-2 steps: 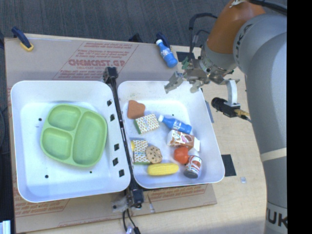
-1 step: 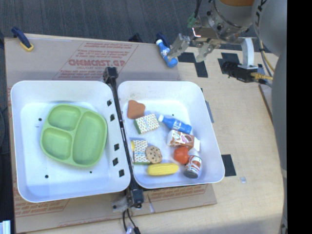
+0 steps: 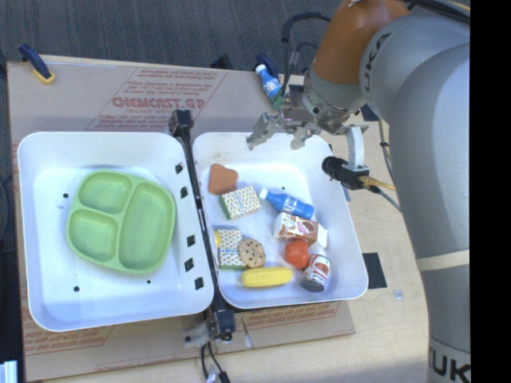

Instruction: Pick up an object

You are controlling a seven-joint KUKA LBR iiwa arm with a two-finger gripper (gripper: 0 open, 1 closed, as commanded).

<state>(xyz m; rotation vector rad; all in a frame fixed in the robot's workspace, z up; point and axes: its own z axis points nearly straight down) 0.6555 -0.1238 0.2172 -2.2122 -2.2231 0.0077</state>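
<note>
the tool [image 3: 278,132] hangs with fingers spread and nothing between them, over the right bin's [image 3: 351,250] far rim; the orange wedge [image 3: 223,179] lies nearest, at seven o'clock.

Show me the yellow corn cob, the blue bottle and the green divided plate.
Yellow corn cob [image 3: 267,277]: camera view, middle of the cob, right bin.
Blue bottle [image 3: 288,205]: camera view, on its blue body.
Green divided plate [image 3: 121,222]: camera view, on the ridge between compartments, left bin.
</note>
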